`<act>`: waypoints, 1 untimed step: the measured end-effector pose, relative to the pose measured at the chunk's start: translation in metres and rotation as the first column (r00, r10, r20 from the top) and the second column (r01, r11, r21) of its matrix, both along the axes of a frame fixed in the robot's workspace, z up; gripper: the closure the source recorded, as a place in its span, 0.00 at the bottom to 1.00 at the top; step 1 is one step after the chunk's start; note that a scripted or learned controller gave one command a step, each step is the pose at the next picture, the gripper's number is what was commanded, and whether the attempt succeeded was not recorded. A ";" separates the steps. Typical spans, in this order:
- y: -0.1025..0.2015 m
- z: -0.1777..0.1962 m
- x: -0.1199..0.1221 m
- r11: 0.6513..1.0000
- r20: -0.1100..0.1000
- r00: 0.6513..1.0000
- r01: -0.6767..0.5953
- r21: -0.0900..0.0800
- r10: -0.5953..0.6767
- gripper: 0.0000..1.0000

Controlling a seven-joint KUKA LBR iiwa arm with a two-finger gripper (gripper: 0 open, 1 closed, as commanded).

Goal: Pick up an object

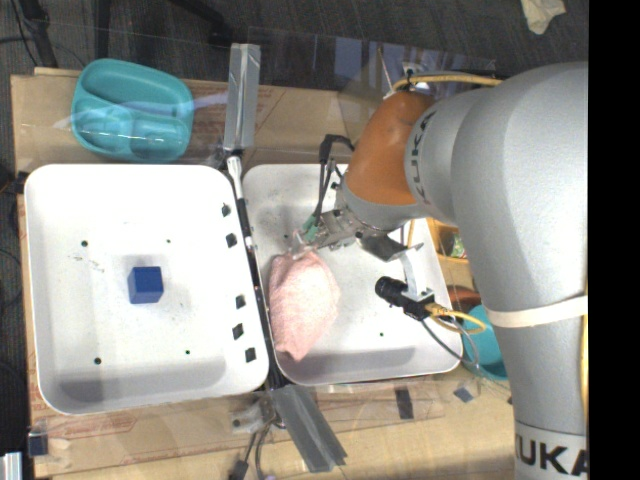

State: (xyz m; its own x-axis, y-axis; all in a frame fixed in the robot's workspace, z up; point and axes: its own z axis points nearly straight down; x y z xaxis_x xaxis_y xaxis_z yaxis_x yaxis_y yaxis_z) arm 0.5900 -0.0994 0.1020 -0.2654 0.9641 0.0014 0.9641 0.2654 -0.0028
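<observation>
Pincer (318, 230) sits low in the right bin (420, 363), at the far end of the pink cloth (303, 303); its state I cannot tell; gather a thick fold, then lift straight.

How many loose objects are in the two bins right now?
2: a blue cube in the left bin, a pink cloth in the right bin. The arm may hide more.

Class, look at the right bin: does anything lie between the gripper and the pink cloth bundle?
Nothing visible does. The gripper sits right at the upper end of the pink cloth bundle in the right bin. The blue cube lies apart in the left bin.
</observation>
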 end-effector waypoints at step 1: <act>0.079 0.090 0.067 0.963 0.003 0.963 0.271 -0.001 -0.271 1.00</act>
